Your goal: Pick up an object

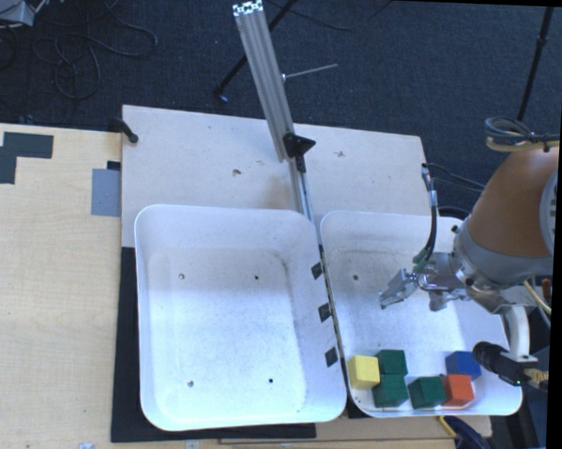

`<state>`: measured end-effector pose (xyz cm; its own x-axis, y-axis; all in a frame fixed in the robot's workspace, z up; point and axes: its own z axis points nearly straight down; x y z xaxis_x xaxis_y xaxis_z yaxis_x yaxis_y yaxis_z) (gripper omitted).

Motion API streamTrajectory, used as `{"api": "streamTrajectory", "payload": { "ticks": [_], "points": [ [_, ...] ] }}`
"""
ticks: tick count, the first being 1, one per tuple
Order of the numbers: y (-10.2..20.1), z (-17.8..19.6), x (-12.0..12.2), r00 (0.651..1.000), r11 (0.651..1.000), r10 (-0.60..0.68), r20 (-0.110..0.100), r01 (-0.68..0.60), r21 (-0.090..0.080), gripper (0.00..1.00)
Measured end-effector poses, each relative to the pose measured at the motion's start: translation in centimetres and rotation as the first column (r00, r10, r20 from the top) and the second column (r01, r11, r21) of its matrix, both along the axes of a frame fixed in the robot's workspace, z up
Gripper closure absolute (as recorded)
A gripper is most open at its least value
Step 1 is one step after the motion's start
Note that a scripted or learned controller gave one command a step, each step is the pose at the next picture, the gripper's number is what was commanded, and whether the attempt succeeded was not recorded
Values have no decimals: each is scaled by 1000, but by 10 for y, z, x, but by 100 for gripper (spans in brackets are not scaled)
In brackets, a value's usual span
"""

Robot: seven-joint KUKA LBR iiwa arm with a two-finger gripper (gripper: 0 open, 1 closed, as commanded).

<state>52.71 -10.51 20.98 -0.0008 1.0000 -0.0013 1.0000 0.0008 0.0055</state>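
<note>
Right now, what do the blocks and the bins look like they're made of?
The blocks, such as the yellow block and the blue block, look like painted wood or solid plastic: flat saturated colour, crisp edges, no shine. The right bin and left bin look like thin moulded white plastic: rounded corners, smooth rolled rim, faint speckling. The view leaves both open.

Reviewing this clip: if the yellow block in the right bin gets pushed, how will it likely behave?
The yellow block looks like a flat-faced cube, so it would probably slide rather than roll. It sits against a green block and near the bin wall, so a push may shift its neighbours or jam it. It appears rigid and probably light.
</note>
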Motion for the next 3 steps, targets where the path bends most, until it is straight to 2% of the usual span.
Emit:
{"api": "streamTrajectory", "payload": {
  "ticks": [1, 2, 3],
  "points": [
    [10, -58, -11, 1000, 1000, -1, -15, 1, 3, 0],
    [6, -120, 24, 1000, 1000, 2, -7, -2, 2, 0],
    [-3, -63, 84, 1000, 1000, 0, 1, 0, 0, 0]
  ]
}}
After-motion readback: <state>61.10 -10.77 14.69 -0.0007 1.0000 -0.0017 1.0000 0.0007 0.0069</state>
